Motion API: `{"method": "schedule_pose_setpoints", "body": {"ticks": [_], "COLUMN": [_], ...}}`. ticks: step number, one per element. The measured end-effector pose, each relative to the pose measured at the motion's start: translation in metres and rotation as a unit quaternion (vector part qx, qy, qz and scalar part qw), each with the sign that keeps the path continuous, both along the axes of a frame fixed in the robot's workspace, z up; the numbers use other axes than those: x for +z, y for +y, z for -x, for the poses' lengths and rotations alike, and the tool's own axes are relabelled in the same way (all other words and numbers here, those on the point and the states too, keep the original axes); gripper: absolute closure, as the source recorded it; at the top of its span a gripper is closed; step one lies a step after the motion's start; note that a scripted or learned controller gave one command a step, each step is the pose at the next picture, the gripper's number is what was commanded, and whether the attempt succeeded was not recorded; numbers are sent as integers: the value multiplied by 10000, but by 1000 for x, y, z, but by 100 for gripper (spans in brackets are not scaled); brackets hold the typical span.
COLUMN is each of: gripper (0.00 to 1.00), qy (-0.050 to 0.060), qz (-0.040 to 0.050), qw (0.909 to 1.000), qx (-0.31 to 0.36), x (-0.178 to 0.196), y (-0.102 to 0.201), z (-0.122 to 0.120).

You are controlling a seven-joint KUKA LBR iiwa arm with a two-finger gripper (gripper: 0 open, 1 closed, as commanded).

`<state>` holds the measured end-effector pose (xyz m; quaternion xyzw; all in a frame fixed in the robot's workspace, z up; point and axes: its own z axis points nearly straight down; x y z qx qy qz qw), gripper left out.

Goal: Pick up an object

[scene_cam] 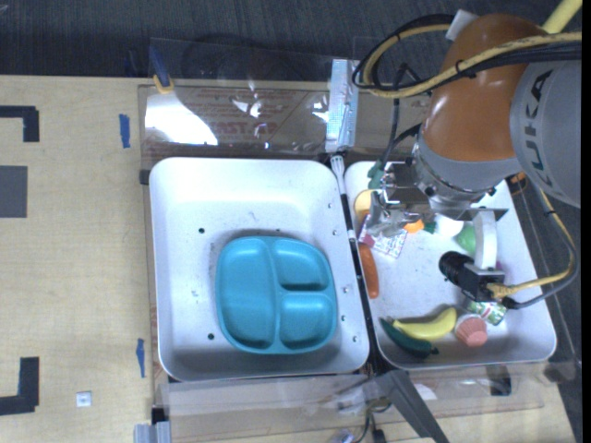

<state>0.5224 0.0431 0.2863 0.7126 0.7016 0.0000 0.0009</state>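
The right bin [517,340] holds several small objects. A yellow banana [427,324] lies near its front edge over a dark green piece. An orange carrot [369,271] lies along the left wall. A pink cup-like item [472,332] sits at the front right, and a green object [468,240] shows by the arm. My gripper [392,212] hangs low over the bin's back left part, above a small packet with red print [386,244] and next to a yellow object [363,201]. The orange-banded wrist covers much of the bin's back.
The left bin [175,192] holds a blue divided tray [275,293]. A clear plastic sheet [249,109] stands behind the left bin. Cables loop above the arm at the top right. A wooden bench surface with black markers lies to the left.
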Motion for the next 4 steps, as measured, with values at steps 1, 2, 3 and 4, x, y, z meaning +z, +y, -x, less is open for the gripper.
{"method": "schedule_pose_setpoints", "body": {"ticks": [1,2,3,4], "gripper": [100,100,0,0], "qy": [31,37,26,26], "qz": [-4,-5,-7,1], "qw": [9963,9937,9936,9953], "qx": [-863,-1123,-1130,-965], "x": [-33,-78,-77,-101], "y": [-39,16,16,-50], "z": [43,34,34,44]}}
